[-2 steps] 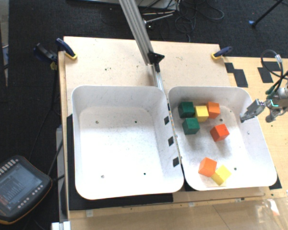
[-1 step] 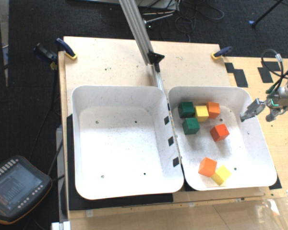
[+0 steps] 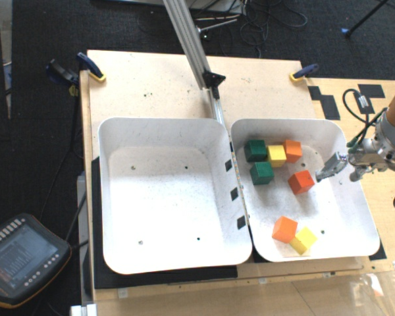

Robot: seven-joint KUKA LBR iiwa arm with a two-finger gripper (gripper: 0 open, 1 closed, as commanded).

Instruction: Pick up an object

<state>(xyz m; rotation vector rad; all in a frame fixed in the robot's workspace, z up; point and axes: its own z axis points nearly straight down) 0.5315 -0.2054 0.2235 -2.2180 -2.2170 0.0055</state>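
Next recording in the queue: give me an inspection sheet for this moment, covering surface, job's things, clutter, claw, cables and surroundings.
Surface: pale bench bearing the left bin and the right bin side by side.
Job's things: all in the right bin; two green blocks, a yellow block and an orange block clustered near its far side; a red-orange block mid-bin; an orange block touching a yellow block at the near side.
Clutter: nothing seen.
Claw: claw over the right bin, just right of the red-orange block; holds nothing.
Cables: dark cables on the floor behind the bench.
Surroundings: clamps at the far bench corners; handheld pendant lower left.
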